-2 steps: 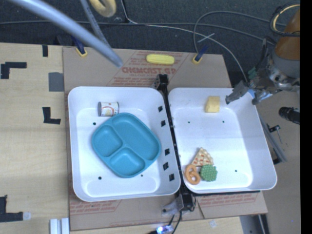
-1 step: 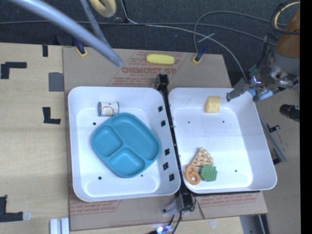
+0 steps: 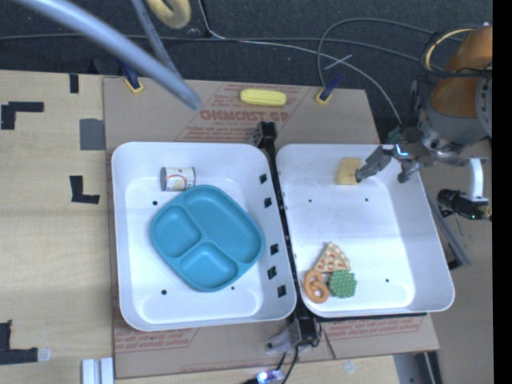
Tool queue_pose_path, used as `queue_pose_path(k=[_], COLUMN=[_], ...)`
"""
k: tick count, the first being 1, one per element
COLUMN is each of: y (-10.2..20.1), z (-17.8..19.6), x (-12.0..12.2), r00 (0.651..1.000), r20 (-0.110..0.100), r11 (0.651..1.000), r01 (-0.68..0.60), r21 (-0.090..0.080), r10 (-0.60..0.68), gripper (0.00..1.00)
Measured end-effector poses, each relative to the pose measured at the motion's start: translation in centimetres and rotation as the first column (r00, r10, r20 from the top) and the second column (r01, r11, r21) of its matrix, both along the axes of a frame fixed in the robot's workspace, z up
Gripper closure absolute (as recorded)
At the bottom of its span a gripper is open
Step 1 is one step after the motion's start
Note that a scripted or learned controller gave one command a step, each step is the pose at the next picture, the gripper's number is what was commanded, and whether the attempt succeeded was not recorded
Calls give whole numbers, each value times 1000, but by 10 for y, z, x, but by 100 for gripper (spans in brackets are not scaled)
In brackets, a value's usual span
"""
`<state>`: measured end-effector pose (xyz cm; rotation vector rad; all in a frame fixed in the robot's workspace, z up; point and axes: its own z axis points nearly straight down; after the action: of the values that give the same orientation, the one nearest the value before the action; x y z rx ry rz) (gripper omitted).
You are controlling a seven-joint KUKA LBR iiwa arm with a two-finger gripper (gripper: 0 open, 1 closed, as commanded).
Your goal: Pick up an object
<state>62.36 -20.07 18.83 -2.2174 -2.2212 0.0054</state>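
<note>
One gripper (image 3: 390,165) beside yellow block (image 3: 348,171)

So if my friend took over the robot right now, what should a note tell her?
Gripper: at the back of the right bin, open, one finger right beside the yellow block. It holds nothing.
Right bin, front: pizza slice, pretzel and green piece, bunched together.
Left bin: blue divided plate in the middle, small can lying on its side behind it.
Yellow banana-like toy lies on the cardboard behind the bins.
Done: nothing picked up yet.
Left: close on one object, probably the yellow block, and lift it.
</note>
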Motion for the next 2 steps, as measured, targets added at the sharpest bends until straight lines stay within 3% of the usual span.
queue_pose_path(k=[2], y=[-3], z=[-99], x=[2], r00=[1000], r20=[0], r11=[1000], r01=[-1], r21=[0], r10=[1], gripper=[0])
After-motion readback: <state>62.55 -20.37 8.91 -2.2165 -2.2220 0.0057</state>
